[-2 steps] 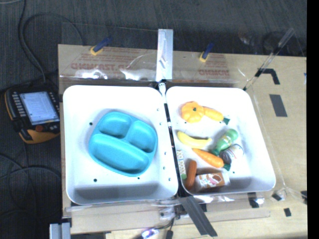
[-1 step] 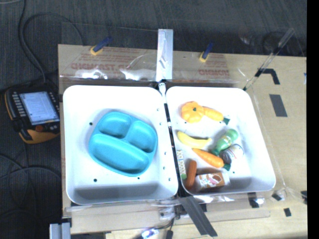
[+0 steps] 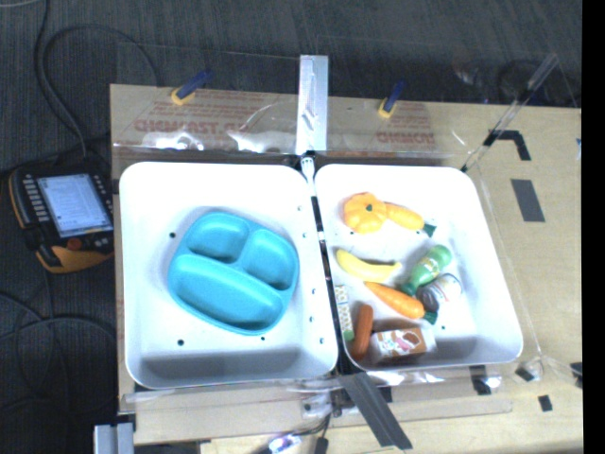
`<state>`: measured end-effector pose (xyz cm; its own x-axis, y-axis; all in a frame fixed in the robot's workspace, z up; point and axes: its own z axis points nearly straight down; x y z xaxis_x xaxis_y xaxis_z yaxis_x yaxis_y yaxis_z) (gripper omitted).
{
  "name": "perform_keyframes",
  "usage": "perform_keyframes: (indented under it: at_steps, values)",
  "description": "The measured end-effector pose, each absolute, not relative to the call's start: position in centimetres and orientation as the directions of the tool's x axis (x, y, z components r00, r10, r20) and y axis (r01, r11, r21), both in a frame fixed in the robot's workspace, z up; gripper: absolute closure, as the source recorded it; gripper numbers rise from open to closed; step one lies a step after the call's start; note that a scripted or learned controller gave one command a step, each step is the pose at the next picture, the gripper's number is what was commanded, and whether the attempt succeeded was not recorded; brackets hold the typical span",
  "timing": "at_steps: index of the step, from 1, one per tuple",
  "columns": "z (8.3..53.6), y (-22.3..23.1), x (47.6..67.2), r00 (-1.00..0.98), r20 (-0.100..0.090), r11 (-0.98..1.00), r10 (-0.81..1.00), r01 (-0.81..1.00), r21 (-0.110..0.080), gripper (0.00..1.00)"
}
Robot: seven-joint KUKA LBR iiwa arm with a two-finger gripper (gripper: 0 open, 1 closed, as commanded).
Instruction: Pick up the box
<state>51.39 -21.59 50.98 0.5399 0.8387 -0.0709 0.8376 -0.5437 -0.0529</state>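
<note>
The box (image 3: 402, 341) lies untouched beside the carrot (image 3: 397, 301); pickup has not begun. The next move calls for approach; gripper state cannot be told.

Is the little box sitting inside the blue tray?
No, the box lies at the near edge of the right bin beside a carrot, while the blue tray is in the left bin.

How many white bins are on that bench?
2. The left bin holds a blue divided tray; the right bin beside it holds toy food and the box near its front edge.
</note>
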Motion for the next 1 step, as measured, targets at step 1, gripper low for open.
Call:
perform_keyframes:
  at_steps: [1]
  values:
    - [50.98,-21.59,51.39,0.54,-0.071,-0.544,0.839,0.838,-0.053,0.0]
